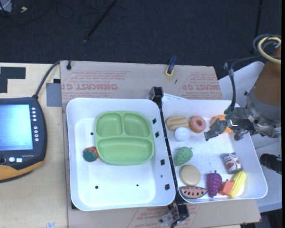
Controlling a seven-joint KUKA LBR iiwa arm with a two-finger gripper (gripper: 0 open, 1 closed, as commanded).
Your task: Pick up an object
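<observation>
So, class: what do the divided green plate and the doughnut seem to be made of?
Divided green plate: probably moulded plastic, one even colour with a soft sheen and rounded compartment ridges. Doughnut: likely plastic toy food, smooth with flat pink colouring; too small to be sure.

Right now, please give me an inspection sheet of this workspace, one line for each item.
Surface: two white bins side by side on a cardboard sheet; left bin, right bin.
Job's things: right bin holds a bread roll, donut, white ball, green fruit, tan bun, watermelon slice, grapes, can, corn.
Clutter: left bin holds a green divided plate and a small round toy at the plate's left edge.
Grippers: gripper over the right bin, nothing seen between its fingers.
Cables: black cable to the teach pendant.
Surroundings: dark floor.
</observation>
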